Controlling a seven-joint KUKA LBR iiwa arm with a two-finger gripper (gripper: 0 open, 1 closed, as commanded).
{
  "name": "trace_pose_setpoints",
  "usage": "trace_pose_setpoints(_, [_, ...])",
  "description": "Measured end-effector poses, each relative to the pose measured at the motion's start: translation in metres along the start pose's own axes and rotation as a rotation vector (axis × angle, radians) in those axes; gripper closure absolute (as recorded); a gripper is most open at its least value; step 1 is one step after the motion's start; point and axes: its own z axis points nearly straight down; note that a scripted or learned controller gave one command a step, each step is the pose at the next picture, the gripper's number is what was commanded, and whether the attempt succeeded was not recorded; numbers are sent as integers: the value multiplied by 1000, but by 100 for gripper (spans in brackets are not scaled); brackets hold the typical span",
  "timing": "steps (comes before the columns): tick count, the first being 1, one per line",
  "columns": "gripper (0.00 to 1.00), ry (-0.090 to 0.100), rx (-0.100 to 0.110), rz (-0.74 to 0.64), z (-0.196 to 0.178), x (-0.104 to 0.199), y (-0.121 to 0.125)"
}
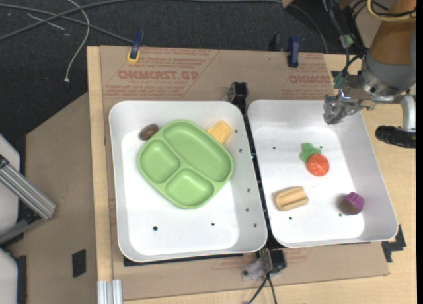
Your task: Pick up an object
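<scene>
Orange banding marks the arm's wrist at the upper right of the camera view, and below it the gripper point(335, 112) hangs over the far right corner of the right bin point(284, 121). How far its jaws stand apart I cannot tell; the tip is small and blurred, and nothing shows between them.

Nearest to the gripper, a little below and to its left, lies a toy carrot or tomato, red-orange with a green top point(316, 161). Further below sits a tan bread roll point(291, 197), and below and slightly right a small purple piece point(351, 203), perhaps a toy grape or eggplant, close to the bin's wall. All three lie well apart from each other.

Far to the gripper's left, the left bin point(132, 217) holds a green divided plate point(186, 162), with a yellow corn piece point(220, 131) touching its rim and a small brown item point(149, 131) just beside it.

For a clean pick, I judge the red-orange toy the best target: closest, and clear of walls. Centre over its body, not the leafy top, descend straight, and close across the narrow width. The purple piece risks a finger striking the wall
</scene>
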Motion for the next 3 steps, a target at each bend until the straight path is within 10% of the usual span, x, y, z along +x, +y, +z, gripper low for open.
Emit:
trace_pose_setpoints(1, [0, -2, -15, -3, -10, 1, 3])
trace_pose_setpoints(3, [0, -2, -12, -4, 101, 14, 5])
